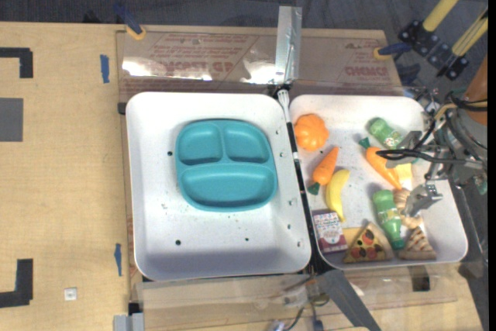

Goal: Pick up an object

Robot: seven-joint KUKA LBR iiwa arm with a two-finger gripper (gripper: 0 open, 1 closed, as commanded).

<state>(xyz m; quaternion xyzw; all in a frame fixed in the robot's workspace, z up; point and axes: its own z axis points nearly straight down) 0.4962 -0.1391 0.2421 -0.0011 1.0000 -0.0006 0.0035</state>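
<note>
The gripper (424,198) hangs low over the right side of the right bin (456,243), at the end of the arm's cable-wrapped wrist. The view does not show whether it is open or closed, and nothing can be seen clamped in it.

Just left of the gripper lies a green toy vegetable (387,213). Its long axis runs nearly up and down the view, and its lower end leans a little toward the gripper side. Above that, up and left of the gripper, an orange carrot-like piece (381,163) lies on a diagonal from upper left to lower right, with a yellow piece (403,174) touching its lower end. Further up sits a second green toy (384,132).

Below the gripper a brown lattice waffle (419,239) rests near the bin's front rim, with a pizza slice (366,244) to its left.

Well to the left of the gripper, a banana (337,194) lies almost upright in the view. Beside it a carrot (326,165) slants with its green top at the lower left. A pumpkin (311,131) sits above them and a small labelled box (328,229) below.

The left bin (147,167) holds a teal divided plate (226,163).
</note>
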